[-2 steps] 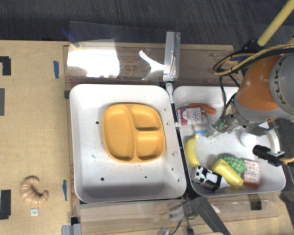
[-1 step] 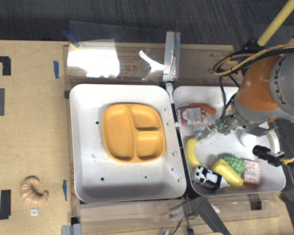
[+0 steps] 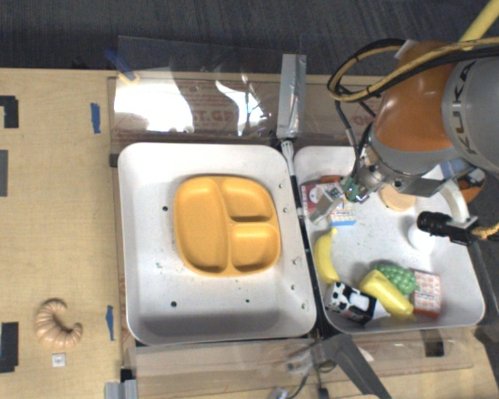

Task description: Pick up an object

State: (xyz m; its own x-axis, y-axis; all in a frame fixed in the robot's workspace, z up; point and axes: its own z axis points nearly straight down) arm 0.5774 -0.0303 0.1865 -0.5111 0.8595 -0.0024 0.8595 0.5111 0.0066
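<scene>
The right bin (image 3: 457,260) holds several small objects. A yellow banana (image 3: 324,258) lies near its left wall. A red and white packet (image 3: 326,198) sits at the bin's upper left. Along the front lie a black and white toy (image 3: 350,299), a yellow piece (image 3: 387,293), a green bumpy item (image 3: 397,276) and a pink patterned box (image 3: 427,293). My gripper (image 3: 355,186) hangs under the orange wrist, just right of the packet at the bin's upper left. The wrist hides most of it.
The left bin (image 3: 145,223) holds a yellow divided tray (image 3: 226,224). A croissant-shaped toy (image 3: 58,322) lies on the wooden bench at the lower left. A metal divider (image 3: 291,98) stands at the back between the bins. Cables loop above the arm.
</scene>
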